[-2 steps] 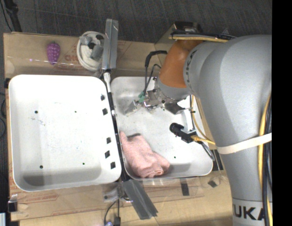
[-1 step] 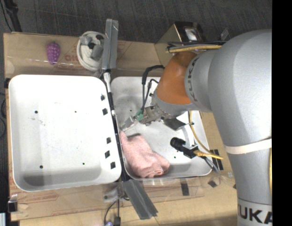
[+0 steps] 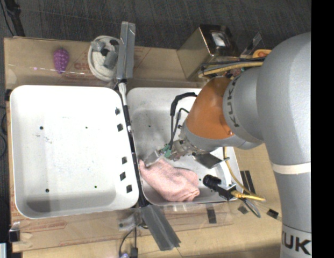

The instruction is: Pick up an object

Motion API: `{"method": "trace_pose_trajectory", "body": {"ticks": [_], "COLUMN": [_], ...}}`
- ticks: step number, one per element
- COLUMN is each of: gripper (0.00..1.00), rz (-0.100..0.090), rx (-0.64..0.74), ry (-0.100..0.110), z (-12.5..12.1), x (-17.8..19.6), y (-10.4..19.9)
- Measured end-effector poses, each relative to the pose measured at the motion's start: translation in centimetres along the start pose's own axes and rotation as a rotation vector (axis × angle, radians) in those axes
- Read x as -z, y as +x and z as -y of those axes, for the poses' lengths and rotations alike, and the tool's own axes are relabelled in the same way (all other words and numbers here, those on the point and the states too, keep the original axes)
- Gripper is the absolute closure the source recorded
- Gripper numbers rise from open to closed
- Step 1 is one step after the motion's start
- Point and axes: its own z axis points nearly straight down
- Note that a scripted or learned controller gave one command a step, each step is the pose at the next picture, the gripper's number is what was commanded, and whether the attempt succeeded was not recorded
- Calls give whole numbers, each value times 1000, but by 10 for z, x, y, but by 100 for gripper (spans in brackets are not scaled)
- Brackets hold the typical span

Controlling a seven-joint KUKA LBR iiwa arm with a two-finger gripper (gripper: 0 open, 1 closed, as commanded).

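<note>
pink cloth [image 3: 170, 180] | in right bin [image 3: 150, 104] | jaws [image 3: 162, 153] just above

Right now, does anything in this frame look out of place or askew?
A purple object lies outside both bins, on the bench behind the left bin. In the right bin, a pink cloth sits crumpled against the near wall, beside the gripper. Nothing looks spilled or damaged.

The maker's name KUKA can be read twice on the grey arm [image 3: 285, 106]: once in dark letters running sideways just beside its orange band [image 3: 208, 114], and again, cut off, low on its base.
</note>
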Motion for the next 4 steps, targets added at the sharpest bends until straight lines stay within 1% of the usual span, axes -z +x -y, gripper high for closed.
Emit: {"method": "trace_pose_trajectory", "body": {"ticks": [1, 2, 3, 4], "gripper": [100, 100, 0, 0], "rz": [0, 0, 0, -1], "rx": [4, -391, -391, -367], "ry": [1, -2, -1, 3], "z": [0, -42, -42, -47], "x": [9, 101, 101, 32], "y": [0, 45, 45, -13]}}
